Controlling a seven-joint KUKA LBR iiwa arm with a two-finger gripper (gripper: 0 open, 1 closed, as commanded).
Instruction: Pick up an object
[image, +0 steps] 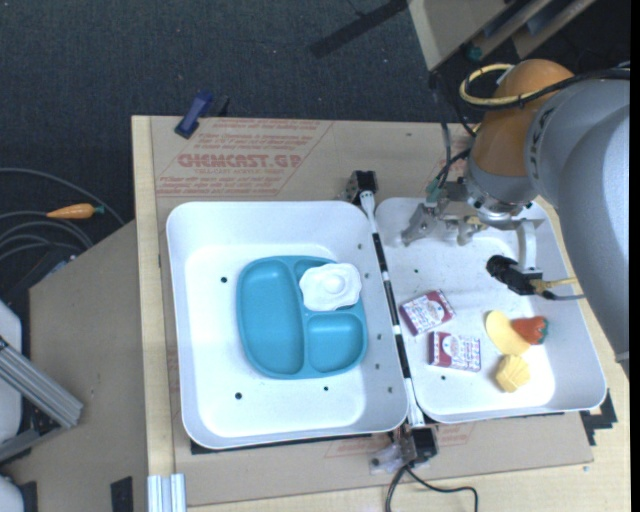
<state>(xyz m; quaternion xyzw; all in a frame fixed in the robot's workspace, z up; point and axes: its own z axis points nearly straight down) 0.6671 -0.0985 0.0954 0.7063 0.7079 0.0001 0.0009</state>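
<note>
My gripper (440, 232) hangs over the far end of the right bin (575, 375), fingers spread and nothing between them. Nearer the front of that bin lie two red-and-white packets, one (425, 312) by the left wall and one (455, 351) just in front of it. To their right are a yellow rounded piece (503, 331), a small red piece (532, 328) touching it, and a yellow block (512, 374). All of these lie well in front of the gripper, apart from it.
The left bin (200, 400) holds a blue divided plate (275, 320) with a white lid-like object (330, 286) on its far right corner. A blue item (194, 115) lies at the bench's far left edge. An orange item (70, 211) and cables lie off the bench at left.
</note>
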